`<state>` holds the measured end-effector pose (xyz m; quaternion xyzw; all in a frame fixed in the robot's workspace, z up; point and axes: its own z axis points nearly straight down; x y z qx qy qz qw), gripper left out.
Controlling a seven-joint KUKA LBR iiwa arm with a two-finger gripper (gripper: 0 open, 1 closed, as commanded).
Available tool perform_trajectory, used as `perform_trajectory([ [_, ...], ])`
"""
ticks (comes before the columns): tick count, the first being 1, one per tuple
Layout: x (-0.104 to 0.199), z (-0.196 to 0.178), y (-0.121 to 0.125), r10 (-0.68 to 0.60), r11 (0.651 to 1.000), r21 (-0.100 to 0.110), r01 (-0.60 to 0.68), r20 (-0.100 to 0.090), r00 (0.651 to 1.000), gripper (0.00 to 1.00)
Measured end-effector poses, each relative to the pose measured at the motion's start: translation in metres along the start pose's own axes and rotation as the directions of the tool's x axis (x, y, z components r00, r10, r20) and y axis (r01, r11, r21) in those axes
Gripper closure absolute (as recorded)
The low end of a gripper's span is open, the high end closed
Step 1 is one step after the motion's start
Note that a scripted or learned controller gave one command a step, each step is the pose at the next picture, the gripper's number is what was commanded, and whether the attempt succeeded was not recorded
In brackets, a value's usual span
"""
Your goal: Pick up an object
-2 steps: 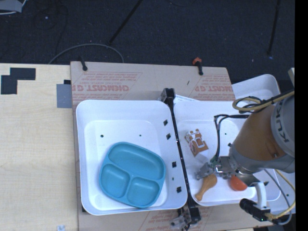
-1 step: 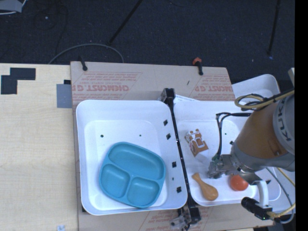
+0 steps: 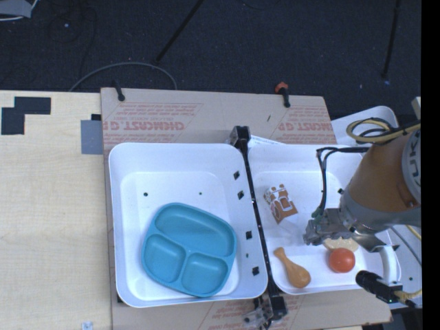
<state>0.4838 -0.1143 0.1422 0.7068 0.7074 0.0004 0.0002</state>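
**A:** So what's on the table (image 3: 55,205) here? I see two white bins next to each other on a sheet of cardboard (image 3: 206,115).

**B:** Yep. The left bin (image 3: 127,163) has a blue divided plate (image 3: 188,249) lying flat in it, three compartments, sitting toward the near side. The right bin (image 3: 289,153) has the small stuff: a little brown and white box-shaped toy (image 3: 280,203) close to the divider between the bins, a tan drumstick-looking thing (image 3: 293,267) near the front edge, and a red ball (image 3: 342,260) to the right of that. There's also something pale (image 3: 338,243) just above the ball, touching or nearly touching it, can't make out what it is.

**A:** And the arm?

**B:** The arm (image 3: 385,184) comes in from the right, with its orange part over the right side of the right bin. The hand (image 3: 322,228) is down low in that bin, just left of the pale thing and up-left of the red ball, with the drumstick a bit nearer and to the left.

**A:** Has it grabbed anything?

**B:** Honestly can't tell. It's a dark grey blob from this angle, so I can't say whether it's spread or closed, and I don't see anything clearly between the tips. The ball, drumstick and toy all look like they're lying on the bin floor.
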Motion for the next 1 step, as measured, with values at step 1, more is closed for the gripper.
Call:
perform_trajectory([
  [1,0.0055,-0.0550,-0.0074,0.000,1.000,-0.001,0.000,0.000,1.000,1.00],
])
